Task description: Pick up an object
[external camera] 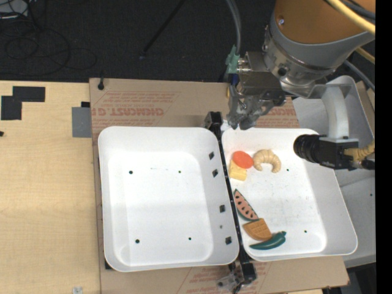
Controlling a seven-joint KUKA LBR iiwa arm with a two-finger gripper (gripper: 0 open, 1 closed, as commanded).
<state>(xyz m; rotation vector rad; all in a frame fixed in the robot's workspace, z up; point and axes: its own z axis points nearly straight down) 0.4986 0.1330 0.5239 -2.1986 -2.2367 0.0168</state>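
Note:
The gripper point(240, 122) hangs above the far left corner of the right bin point(331, 225), with nothing visible between its fingers. Just below it in that bin lie a red-orange round piece point(242, 159) on a yellow block point(237, 173), and a tan croissant point(267, 159) to their right. Nearer the front lie a watermelon slice point(245, 206), an orange-brown wedge point(257, 229) and a dark green pepper point(269, 242). The gripper is apart from all of them.
The left bin point(116, 164) adjoins the right one along a black clipped divider point(222, 188). Both rest on a cardboard sheet point(153, 103). A black cylinder point(318, 149) juts over the right bin's right edge.

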